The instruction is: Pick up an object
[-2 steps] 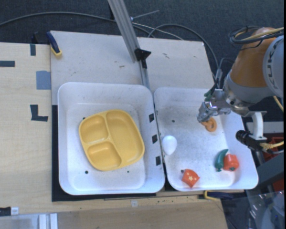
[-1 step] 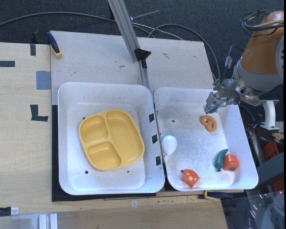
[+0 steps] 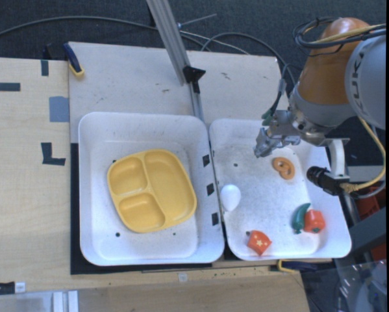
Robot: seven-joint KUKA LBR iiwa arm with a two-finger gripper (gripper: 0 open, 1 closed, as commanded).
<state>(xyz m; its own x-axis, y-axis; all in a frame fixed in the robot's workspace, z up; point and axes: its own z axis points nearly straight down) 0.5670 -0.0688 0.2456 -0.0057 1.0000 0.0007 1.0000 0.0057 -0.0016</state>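
Robotics lab, test rig. Pale wood table (image 3: pixel 25 194) patched with grey tape marks, white board on top carrying two white bins (image 3: pixel 90 239) side by side. Grey-and-orange industrial arm (image 3: pixel 337 70) reaching in from the right. Loose black cables (image 3: pixel 116 23) trailing over dark carpet behind. Aluminium pole (image 3: pixel 169 31) rising at a slant from a mount between the bins. Contents are props: yellow divided tray (image 3: pixel 152 190), small plastic toy foods (image 3: pixel 309 220).

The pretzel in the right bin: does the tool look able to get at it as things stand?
Probably yes. The pretzel lies flat on the right bin's floor, apart from the other items, and the tool hangs close beside it with nothing between them.
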